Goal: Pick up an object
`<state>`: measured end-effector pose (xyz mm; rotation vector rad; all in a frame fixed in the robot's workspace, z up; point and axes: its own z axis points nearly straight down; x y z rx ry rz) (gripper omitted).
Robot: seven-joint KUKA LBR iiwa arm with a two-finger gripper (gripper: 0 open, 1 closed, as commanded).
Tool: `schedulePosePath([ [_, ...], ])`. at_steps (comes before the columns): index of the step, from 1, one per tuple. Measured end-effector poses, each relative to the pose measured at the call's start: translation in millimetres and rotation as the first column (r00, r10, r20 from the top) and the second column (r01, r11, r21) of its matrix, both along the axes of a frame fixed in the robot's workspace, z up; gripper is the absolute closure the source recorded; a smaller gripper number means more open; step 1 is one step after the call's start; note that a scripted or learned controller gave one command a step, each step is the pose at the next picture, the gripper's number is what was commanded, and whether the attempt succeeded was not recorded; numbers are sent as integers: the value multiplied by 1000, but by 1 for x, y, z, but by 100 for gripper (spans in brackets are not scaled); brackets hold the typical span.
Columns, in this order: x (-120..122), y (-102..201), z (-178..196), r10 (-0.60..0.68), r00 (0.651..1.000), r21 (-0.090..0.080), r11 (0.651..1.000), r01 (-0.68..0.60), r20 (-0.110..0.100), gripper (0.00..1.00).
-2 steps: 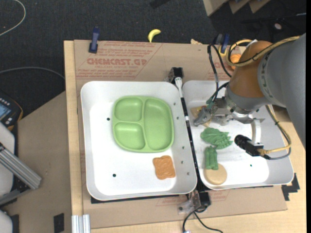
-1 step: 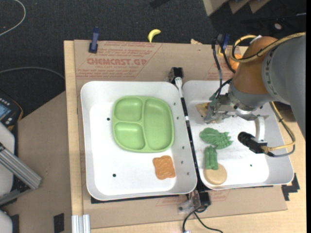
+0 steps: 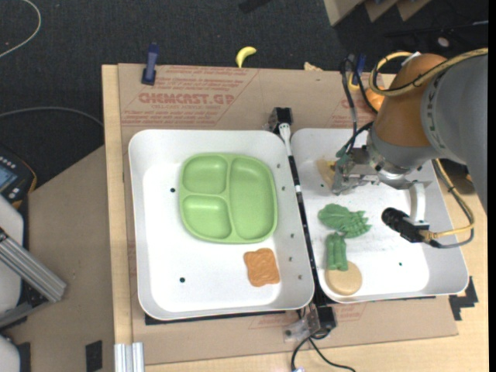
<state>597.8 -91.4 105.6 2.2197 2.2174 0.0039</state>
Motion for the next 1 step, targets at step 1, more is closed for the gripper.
schedulePosePath([
  [1, 0, 0, -1, -1, 1000, 0, 1000, 1, -1, 0],
])
